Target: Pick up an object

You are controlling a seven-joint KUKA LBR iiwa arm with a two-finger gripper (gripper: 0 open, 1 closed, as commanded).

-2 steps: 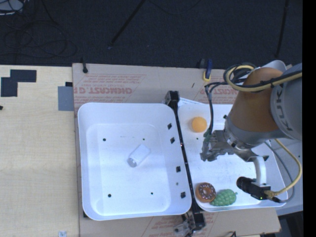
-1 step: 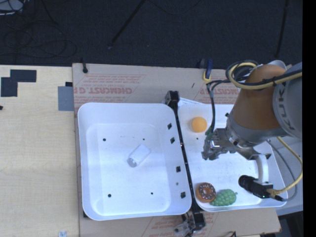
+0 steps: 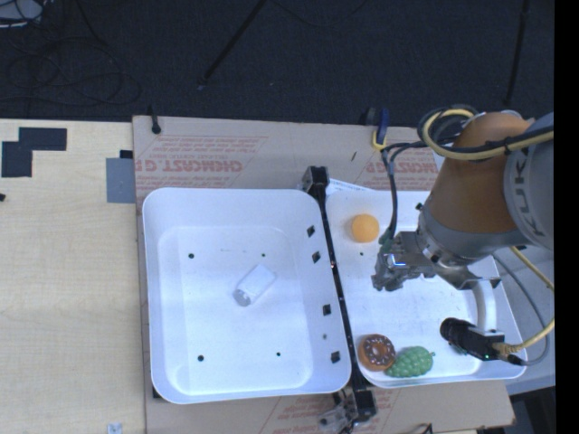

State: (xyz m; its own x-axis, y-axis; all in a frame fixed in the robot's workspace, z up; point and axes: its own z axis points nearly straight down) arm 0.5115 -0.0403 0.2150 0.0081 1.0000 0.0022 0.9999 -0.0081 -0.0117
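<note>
My gripper [image 3: 389,274] hangs over the middle of the right bin [image 3: 425,333], below and to the right of an orange ball [image 3: 365,228]. Nothing shows between its fingers. A brown doughnut [image 3: 376,352] and a green bunch of grapes [image 3: 411,362] lie side by side at the right bin's near edge. A small white cylinder [image 3: 254,284] lies on its side in the middle of the left bin [image 3: 181,242].
A black divider rail [image 3: 329,278] runs between the two bins. The bins rest on a cardboard sheet [image 3: 226,156] on a pale wooden bench. The arm's orange band [image 3: 475,179] and grey body cover the right bin's far right part.
</note>
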